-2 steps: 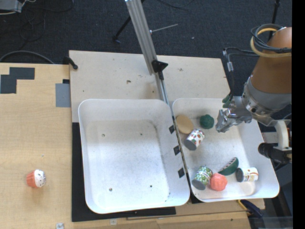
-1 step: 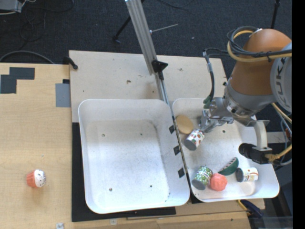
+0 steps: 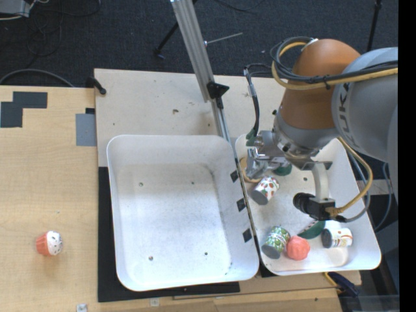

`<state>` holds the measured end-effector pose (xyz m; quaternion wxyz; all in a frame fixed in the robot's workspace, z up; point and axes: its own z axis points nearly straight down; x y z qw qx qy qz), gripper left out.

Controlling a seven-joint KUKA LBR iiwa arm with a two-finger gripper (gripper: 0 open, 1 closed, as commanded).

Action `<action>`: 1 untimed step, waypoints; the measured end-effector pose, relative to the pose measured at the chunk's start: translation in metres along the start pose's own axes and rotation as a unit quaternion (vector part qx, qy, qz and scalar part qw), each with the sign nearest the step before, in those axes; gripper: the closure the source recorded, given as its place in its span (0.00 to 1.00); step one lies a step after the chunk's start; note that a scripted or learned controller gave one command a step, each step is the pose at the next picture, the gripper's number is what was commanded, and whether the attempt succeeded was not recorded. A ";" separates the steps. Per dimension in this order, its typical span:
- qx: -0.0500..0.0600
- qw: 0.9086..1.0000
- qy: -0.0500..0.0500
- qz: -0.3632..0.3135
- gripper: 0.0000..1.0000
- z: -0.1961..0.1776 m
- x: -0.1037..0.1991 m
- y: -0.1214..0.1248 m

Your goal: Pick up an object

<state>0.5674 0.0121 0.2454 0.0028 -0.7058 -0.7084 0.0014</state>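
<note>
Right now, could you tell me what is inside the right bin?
The right bin holds a patterned cup under the pincer, a green cup, a pink ball and a white cup; the arm hides its far part.

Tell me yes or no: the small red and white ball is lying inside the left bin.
No. The red and white ball lies on the wooden bench, well outside the left bin and to its left.

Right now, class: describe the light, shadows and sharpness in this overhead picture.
Camera view: even, soft light; the left bin glares nearly featureless white; the arm throws a faint shadow over the right bin; the pincer and the cup beneath it look slightly soft; the dark floor loses detail.
</note>
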 end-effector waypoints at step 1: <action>-0.001 1.000 0.000 0.000 1.00 0.006 0.041 0.008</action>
